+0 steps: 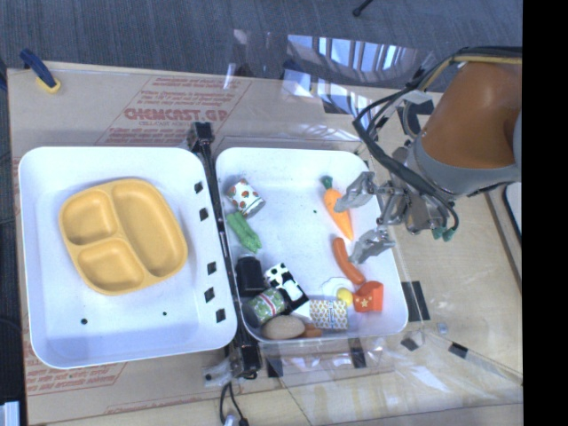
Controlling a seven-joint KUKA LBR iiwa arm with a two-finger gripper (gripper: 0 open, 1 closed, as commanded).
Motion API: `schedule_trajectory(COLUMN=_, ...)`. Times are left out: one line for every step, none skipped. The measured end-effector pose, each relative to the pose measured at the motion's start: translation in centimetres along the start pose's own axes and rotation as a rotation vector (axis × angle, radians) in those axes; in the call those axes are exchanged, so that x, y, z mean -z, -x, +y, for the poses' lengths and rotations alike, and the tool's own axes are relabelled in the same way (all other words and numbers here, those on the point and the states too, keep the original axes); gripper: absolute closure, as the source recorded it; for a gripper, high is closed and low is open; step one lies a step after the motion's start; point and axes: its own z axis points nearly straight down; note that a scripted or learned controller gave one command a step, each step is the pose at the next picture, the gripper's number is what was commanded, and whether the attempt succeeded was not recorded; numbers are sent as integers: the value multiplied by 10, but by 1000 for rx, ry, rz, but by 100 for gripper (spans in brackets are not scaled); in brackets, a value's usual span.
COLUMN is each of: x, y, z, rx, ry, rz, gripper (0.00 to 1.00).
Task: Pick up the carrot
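The carrot [337,209], orange with a small green top, lies in the right bin [293,169] near its right wall, pointing down the view. My gripper [366,217] hovers just to its right, over the bin's right side. Its two silver fingers stand open, one fingertip [357,190] near the carrot's top and the other by the carrot's lower tip. Nothing sits between them.
An orange sausage [348,261] lies just below the carrot, a red block [368,297] below that. A small can [245,197], a green pod [243,231] and several toys crowd the bin's left and front. The left bin [53,327] holds a yellow divided plate [122,234].
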Motion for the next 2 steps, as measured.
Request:
schedule_trajectory(x=-90, y=59, z=-30, rx=-70, ry=4, rz=8, gripper=0)
schedule_trajectory(x=-173, y=89, z=-32, rx=-81, ry=3, rz=6, gripper=0)
